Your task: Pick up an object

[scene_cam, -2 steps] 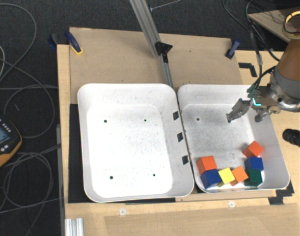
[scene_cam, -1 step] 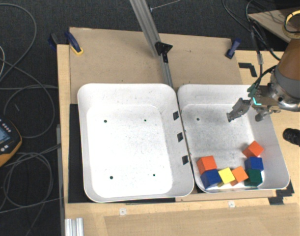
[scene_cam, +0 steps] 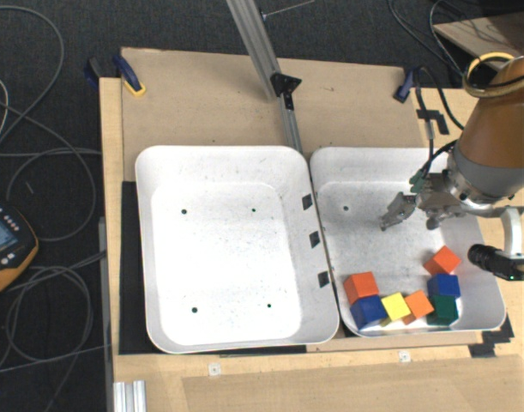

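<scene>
— While we look down on the wooden bench [scene_cam: 244, 84], where do we find the grey two-finger gripper [scene_cam: 413, 212]?

— We find it over the right shallow white plastic bin [scene_cam: 364, 174], in the upper middle of that bin, at the end of the grey arm with the orange band [scene_cam: 493, 136] that comes in from the right. Its fingers stand spread apart, and we see nothing between them, so it is released and holds no object.

— And where are the things to be picked?

— We see them gathered in the near right corner of that same bin. A lone orange cube [scene_cam: 444, 260] lies tilted, nearest the gripper but apart from it. Below it, a blue cube [scene_cam: 446, 286] sits above a dark green block [scene_cam: 444, 312]. To their left we count a small orange block [scene_cam: 418, 304], a yellow cube [scene_cam: 395, 305], and a larger orange cube [scene_cam: 360, 286] resting above a blue block [scene_cam: 368, 312] against the near wall. These last ones touch or sit just beside one another.

— What of the left shallow white plastic bin [scene_cam: 159, 230]?

— We see only its speckled floor with dark dots. Between the two bins runs a grey metal rail [scene_cam: 262, 50] that slants up to the top edge. Blue clamps [scene_cam: 129, 74] hold the bench's far corners, and black cables [scene_cam: 39, 264] trail over the dark carpet at left, near a handheld pendant with a screen [scene_cam: 4, 243].
</scene>
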Robot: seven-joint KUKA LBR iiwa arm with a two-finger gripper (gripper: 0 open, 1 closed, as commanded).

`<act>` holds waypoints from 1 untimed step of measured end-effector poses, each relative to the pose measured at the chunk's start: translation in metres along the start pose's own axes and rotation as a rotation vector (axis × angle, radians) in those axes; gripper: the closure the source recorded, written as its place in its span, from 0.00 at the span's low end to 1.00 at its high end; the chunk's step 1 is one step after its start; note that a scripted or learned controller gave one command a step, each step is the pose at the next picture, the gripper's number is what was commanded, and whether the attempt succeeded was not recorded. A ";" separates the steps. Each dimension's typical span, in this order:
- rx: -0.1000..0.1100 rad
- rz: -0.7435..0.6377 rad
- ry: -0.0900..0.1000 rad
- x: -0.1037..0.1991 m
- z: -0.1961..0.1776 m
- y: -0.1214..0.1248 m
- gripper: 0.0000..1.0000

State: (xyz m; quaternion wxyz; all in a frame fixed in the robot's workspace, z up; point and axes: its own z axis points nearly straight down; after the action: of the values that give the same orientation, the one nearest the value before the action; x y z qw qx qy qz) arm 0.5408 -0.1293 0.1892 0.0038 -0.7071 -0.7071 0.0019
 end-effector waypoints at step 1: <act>-0.001 0.000 0.000 0.003 0.049 0.009 0.00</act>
State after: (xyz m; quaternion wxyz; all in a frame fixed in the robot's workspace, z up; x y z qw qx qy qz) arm 0.5494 -0.1265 0.1398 0.0035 -0.7070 -0.7072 0.0016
